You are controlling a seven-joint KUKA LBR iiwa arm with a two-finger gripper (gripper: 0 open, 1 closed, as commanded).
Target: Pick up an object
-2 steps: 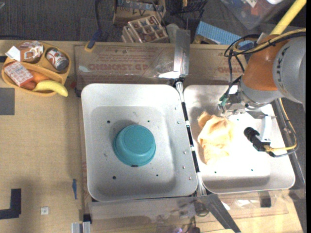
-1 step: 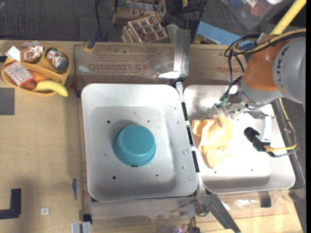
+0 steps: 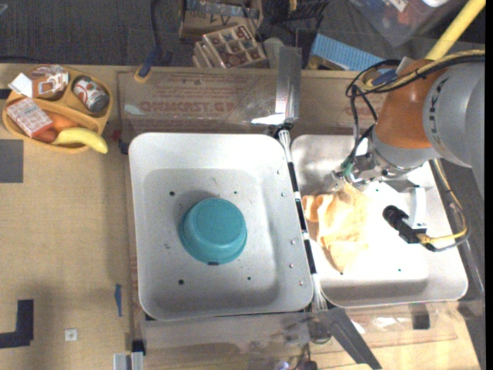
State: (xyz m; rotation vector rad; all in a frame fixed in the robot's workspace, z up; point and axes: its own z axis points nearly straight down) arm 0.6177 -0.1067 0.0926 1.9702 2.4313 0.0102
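- Left bin (image 3: 154, 160): the teal bowl (image 3: 214, 230) occupies the centre; floor around it is open.
- Right bin (image 3: 447, 284): the yellow cloth (image 3: 339, 222) covers the left side; arm (image 3: 431, 114) overhangs the upper part.

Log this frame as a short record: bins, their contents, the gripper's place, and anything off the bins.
left bin: teal bowl, upside down, near the middle
right bin: pale orange cloth, crumpled against the left wall
gripper: over the right bin, at the cloth's upper edge; grasp cannot be judged
arm: enters from the right
bench, far left: yellow tray with a banana and small packages
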